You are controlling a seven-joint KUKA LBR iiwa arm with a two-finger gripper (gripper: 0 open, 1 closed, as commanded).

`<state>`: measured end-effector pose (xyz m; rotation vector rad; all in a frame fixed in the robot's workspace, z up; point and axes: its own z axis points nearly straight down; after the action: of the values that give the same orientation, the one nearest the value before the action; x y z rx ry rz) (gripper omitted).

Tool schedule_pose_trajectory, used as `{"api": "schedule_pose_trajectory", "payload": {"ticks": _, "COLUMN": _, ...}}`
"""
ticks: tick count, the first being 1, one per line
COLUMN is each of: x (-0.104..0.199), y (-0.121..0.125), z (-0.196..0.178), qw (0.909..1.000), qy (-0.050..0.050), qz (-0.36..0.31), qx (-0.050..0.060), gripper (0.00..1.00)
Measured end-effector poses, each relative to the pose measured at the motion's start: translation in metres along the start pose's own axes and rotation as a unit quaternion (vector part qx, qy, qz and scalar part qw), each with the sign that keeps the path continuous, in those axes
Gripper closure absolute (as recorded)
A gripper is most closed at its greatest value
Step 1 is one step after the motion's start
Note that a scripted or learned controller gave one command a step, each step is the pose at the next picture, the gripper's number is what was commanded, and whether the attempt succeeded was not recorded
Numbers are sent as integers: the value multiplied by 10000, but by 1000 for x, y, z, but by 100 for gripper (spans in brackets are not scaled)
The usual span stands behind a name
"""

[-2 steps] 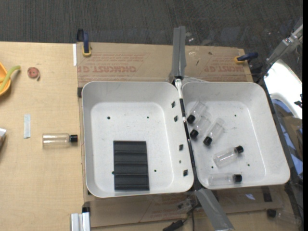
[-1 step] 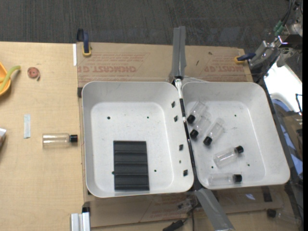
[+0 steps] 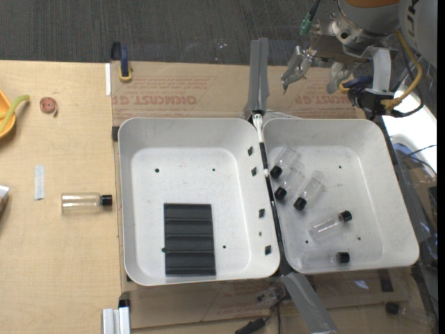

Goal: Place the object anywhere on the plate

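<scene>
A black ribbed plate point(image 3: 188, 239) lies flat in the left bin point(image 3: 139, 145), near its front edge. Several clear vials with black caps are scattered in the right bin point(image 3: 375, 152): one point(image 3: 286, 164) near the divider, another point(image 3: 309, 192) in the middle, another point(image 3: 329, 223) toward the front. A lone black cap point(image 3: 342, 257) rests by the front wall. My gripper point(image 3: 314, 76) hangs high above the back rim of the right bin, well away from the vials. It is open, with nothing between its fingers point(image 3: 292, 72).
On the wooden bench to the left lie a clear vial point(image 3: 86, 200), a small white strip point(image 3: 39, 182), a red disc point(image 3: 47, 104) and a yellow object point(image 3: 5, 114). A blue clamp point(image 3: 121, 60) stands behind the left bin. Cables point(image 3: 389, 99) trail at the right.
</scene>
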<state>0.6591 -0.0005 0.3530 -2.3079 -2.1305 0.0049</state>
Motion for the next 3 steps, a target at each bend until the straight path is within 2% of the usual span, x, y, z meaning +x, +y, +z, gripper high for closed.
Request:
{"api": "schedule_pose_trajectory", "payload": {"ticks": 1, "x": 81, "y": -7, "z": 25, "qw": 9975, "qy": -4, "qz": 702, "qx": 11, "gripper": 0}}
{"api": "schedule_pose_trajectory", "payload": {"ticks": 2, "x": -17, "y": 1, "z": -61, "qw": 9875, "qy": -2, "qz": 1579, "qx": 0, "gripper": 0}}
{"api": "schedule_pose_trajectory", "payload": {"ticks": 3, "x": -177, "y": -44, "z": -87, "qw": 9625, "qy": -2, "qz": 2712, "qx": 4, "gripper": 0}}
